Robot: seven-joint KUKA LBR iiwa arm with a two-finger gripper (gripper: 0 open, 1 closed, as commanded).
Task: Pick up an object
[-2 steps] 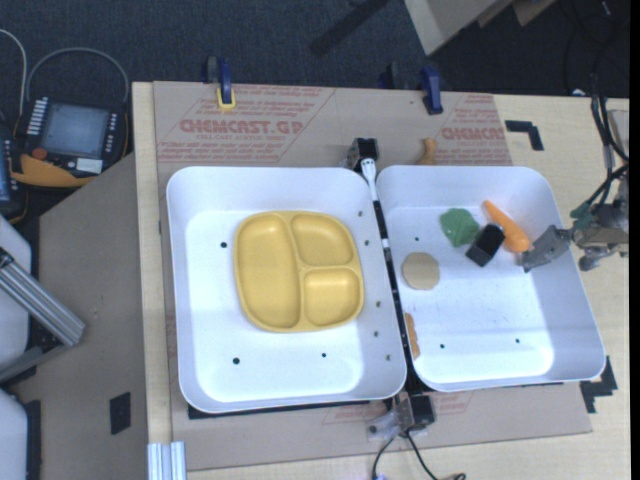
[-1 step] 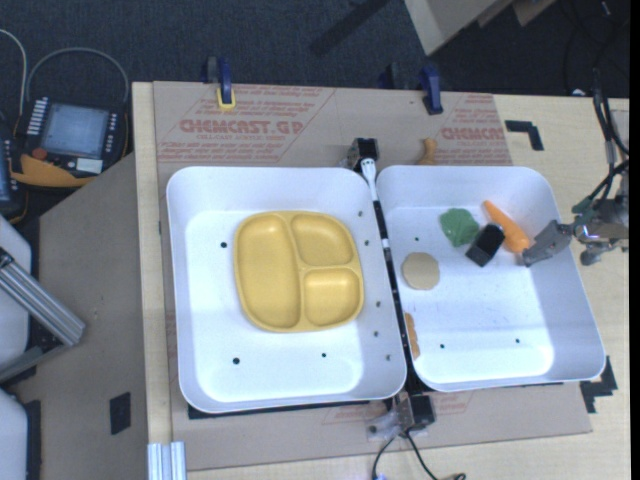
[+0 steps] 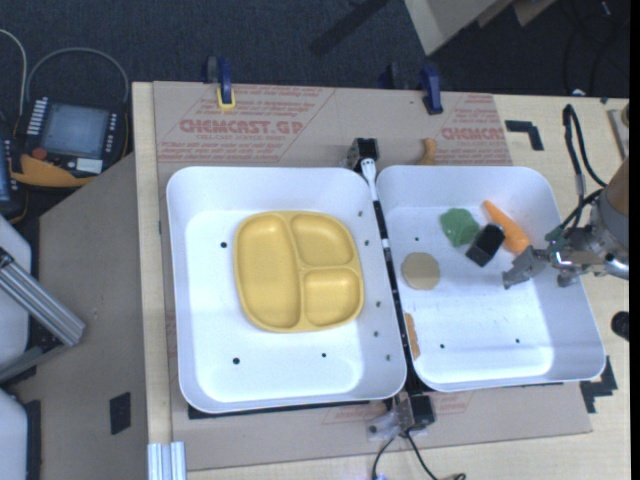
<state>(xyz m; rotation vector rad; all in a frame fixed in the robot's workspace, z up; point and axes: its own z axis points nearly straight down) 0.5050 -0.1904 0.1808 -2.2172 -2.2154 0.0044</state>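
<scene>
Four small things lie in the right bin [image 3: 480, 353]. A green lump [image 3: 459, 226] sits toward the back, an orange carrot-shaped piece [image 3: 507, 226] just right of it, and a black block [image 3: 485, 245] between and in front of the two. A tan round disc [image 3: 421, 271] rests near the bin's left wall. My gripper [image 3: 542, 268] hangs over the bin's right side, just right of and below the carrot piece. It is open, with nothing between its fingers [image 3: 517, 272].
The left bin [image 3: 200, 348] holds a yellow divided plate [image 3: 298, 268]. A black divider strip [image 3: 378, 230] runs between the bins. Cables [image 3: 578, 148] hang near the arm at the right edge. The bench's brown board [image 3: 300, 118] surrounds both bins.
</scene>
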